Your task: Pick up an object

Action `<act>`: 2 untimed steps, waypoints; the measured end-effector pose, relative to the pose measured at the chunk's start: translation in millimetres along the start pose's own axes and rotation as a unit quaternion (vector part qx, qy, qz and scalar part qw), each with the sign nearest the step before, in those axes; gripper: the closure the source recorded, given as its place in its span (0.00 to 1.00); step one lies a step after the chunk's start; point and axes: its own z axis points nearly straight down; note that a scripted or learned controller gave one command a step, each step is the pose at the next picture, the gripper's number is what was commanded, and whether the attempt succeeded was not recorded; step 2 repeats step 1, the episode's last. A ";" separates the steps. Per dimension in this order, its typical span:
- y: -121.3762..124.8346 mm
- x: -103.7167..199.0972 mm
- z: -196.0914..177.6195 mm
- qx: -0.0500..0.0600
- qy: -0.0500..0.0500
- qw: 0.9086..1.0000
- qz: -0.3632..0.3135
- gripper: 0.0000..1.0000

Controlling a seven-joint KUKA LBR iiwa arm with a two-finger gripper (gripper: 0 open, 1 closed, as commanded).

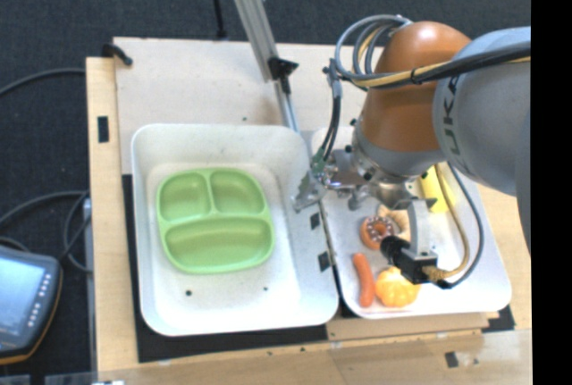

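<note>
Hand hangs over right bin (arm reads "UK").

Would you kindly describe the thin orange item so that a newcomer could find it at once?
Look in the white bin on the view's right, beneath the arm. Near its lower left corner lies the thin orange stick. Unlike the lumpy yellow-orange piece beside it, it is long, narrow and straight.

Arm covers most of the right bin, hiding much of a yellow thing and part of a small round orange item too small to identify; screen cut off bottom-left.
</note>
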 end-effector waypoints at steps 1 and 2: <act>66.5 -26.7 -53.6 -0.001 -0.002 1.000 0.002 0.00; 66.5 -26.7 -53.6 -0.001 -0.002 1.000 0.002 0.00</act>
